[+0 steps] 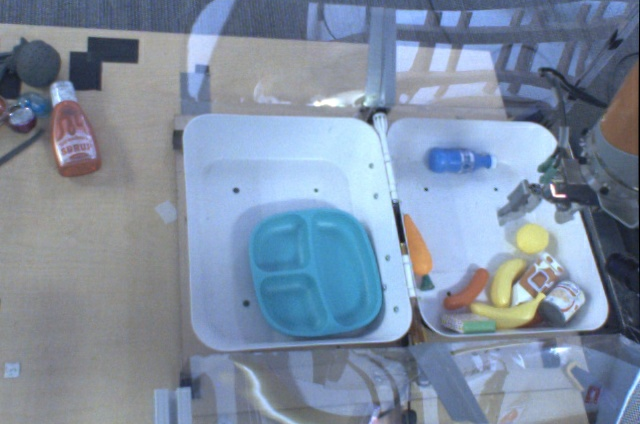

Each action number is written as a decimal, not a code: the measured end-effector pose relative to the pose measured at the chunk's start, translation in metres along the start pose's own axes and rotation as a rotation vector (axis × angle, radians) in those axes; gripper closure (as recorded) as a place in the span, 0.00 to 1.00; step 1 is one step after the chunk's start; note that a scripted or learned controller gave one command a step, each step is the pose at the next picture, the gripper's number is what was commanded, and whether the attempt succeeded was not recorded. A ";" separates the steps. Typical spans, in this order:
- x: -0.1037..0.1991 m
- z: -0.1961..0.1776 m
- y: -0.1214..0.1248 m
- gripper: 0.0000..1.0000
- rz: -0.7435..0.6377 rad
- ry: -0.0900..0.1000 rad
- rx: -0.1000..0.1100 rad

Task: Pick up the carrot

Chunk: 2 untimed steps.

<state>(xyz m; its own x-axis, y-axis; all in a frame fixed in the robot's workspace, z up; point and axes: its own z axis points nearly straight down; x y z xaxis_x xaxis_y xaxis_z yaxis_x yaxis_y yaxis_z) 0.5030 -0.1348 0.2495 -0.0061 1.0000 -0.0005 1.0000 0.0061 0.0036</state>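
Carrot is what the arm is going after, and it is lying in the right bin, pressed along that bin's left wall, orange body pointing toward the far edge and green stub toward the near one. The gripper is hanging over the bin's right side, near the yellow lemon, well apart from the carrot; I cannot tell from where I am standing how it is set. To my eye, the reach is only beginning, so doing it well is going to mean crossing the bin leftward and lining up across the carrot's narrow width, not along its length. The wall is crowding one flank, so one finger is probably needing to slip between wall and carrot, or the grab is slipping. The hot dog and banana are sitting near the near edge, close enough to bump. The blue bottle is lying clear by the far edge.
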 end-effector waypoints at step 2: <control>0.064 0.036 0.018 0.00 0.300 0.001 0.003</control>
<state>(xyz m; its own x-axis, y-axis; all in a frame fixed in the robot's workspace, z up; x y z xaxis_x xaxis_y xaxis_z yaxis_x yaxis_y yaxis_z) 0.5209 -0.0709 0.2133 0.2898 0.9571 0.0007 0.9571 -0.2898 0.0009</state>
